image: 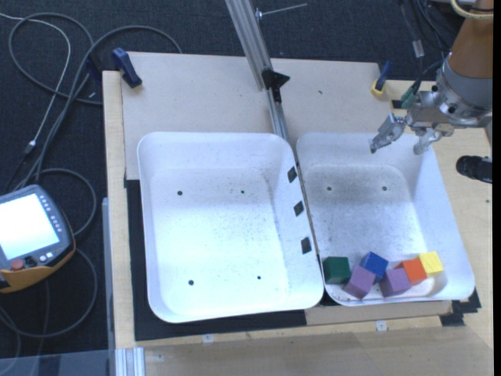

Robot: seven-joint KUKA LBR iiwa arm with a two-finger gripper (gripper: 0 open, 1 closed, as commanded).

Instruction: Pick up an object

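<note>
Six blocks cluster along the near wall of the right bin [438, 210]: green block [337, 269], blue block [375, 263], two purple blocks [361, 281], orange block [414, 269], yellow block [430, 262]. The row runs left to right. The gripper [403, 138] hangs over the far rim, well apart from them, fingers open and holding nothing. The desk [196, 92] is tan board; dark carpet surrounds it.

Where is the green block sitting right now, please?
The green block lies in the right bin, at its near edge, leftmost in the row, beside a purple block.
</note>
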